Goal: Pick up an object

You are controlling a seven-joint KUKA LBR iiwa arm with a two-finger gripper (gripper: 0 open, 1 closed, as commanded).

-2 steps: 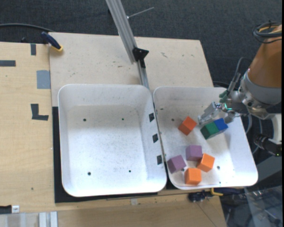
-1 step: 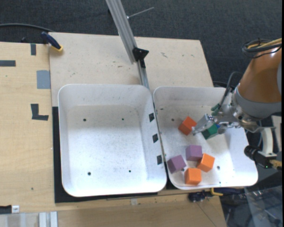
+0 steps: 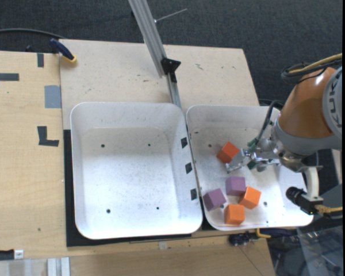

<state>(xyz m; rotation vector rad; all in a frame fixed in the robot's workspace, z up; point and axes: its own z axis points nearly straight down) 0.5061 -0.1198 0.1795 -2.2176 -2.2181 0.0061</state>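
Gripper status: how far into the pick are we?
Done: the arm has reached into the right bin, and the gripper sits beside the orange block. In hand: nothing visibly held. Left: grasp and lift. Two purple blocks and two more orange ones lie untouched nearby.

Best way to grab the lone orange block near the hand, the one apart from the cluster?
Take the upper orange block across two opposite flat sides, coming straight down from above. It sits alone on the right bin floor with open space around it, unlike the purple and orange blocks bunched below. The hand is already beside its lower right corner.
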